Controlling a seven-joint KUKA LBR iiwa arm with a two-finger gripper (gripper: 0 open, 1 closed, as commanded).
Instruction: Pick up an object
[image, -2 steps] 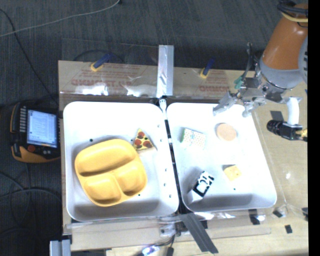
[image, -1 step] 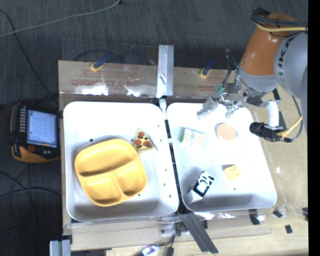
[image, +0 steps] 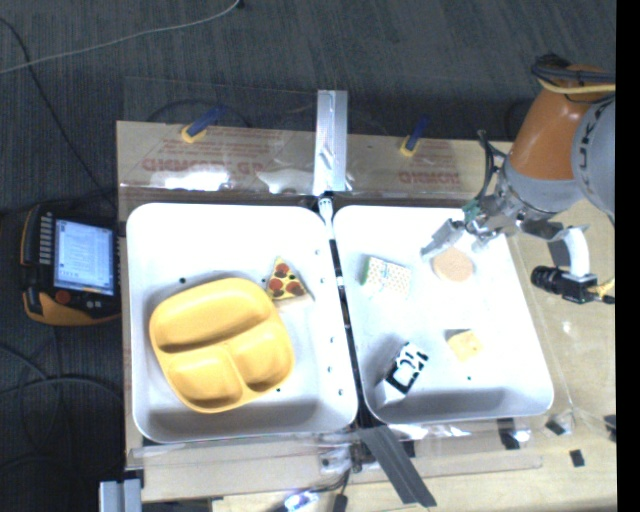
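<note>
Gripper (image: 450, 238) sat over the right bin (image: 520, 330), far corner, fingers spread apart and clasping nothing. Round tan disc (image: 452, 266) lay just beside the fingertips. Green patterned card (image: 387, 275), yellow wedge (image: 463, 345), black-and-white item (image: 405, 368) lay farther off. Left bin (image: 160, 225) held yellow sectioned tray (image: 220, 343) and pizza-slice toy (image: 286, 281).

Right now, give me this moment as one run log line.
end effector: over right bin, above round tan piece | holding: nothing seen | right bin also: yellow chunk, black-white object | left bin: yellow tray
</note>
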